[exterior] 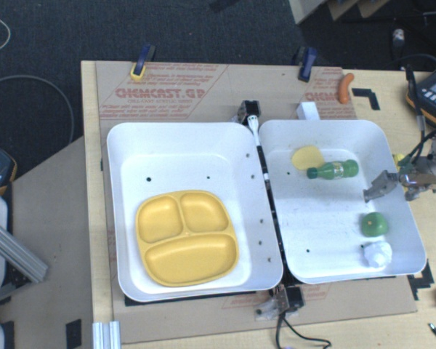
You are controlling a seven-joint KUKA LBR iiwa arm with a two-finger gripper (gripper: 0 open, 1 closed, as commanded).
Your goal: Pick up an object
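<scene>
A gripper (378, 186), finger state impossible to tell, hovers just above a green ball (373, 224); it should centre directly over the ball before lowering.

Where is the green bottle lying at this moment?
The green bottle lies on its side in the right bin, near the far wall, touching the yellow piece and left of the tool.
</scene>
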